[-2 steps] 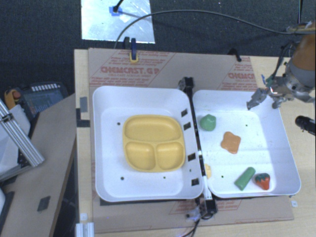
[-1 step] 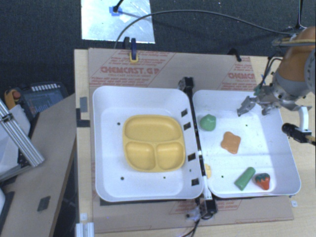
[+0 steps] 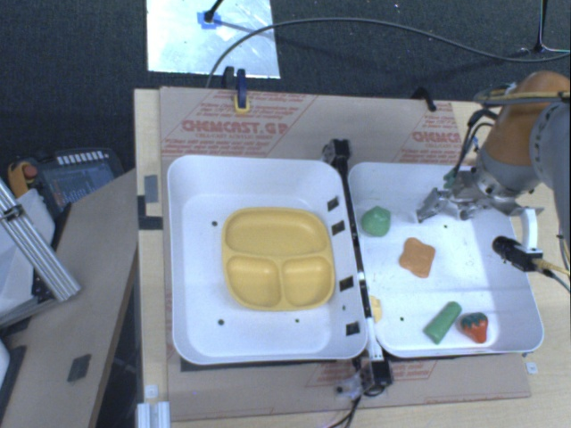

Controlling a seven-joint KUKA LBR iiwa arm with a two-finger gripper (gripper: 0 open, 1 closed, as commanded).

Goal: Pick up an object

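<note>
bins sit side by side on the surface [image 3: 152, 266], two shallow white ones. the left bin [image 3: 192, 239] has a yellow tray [image 3: 275, 259] in it, with three parts: one long part at the back and two smaller ones at the front. the right bin [image 3: 517, 328] has four little things in it. a green round lump [image 3: 376, 221] lies near the back left corner. an orange flat piece [image 3: 417, 257] lies close to the middle, a bit in front of the green lump. a green stick-shaped thing [image 3: 442, 322] lies tilted near the front, and a red strawberry-like toy [image 3: 475, 326] with a green top sits just beside it on the right.

the grey arm [image 3: 526, 150] comes in from the right. its gripper [image 3: 436, 206] hangs over the back part of the right bin, with its fingers spread apart and nothing between them. the gripper is between the green lump and the bin's right wall, and a bit behind the orange piece. it touches none of the four things as far as i can see.

a brown board [image 3: 268, 123] lies under both bins.
</note>
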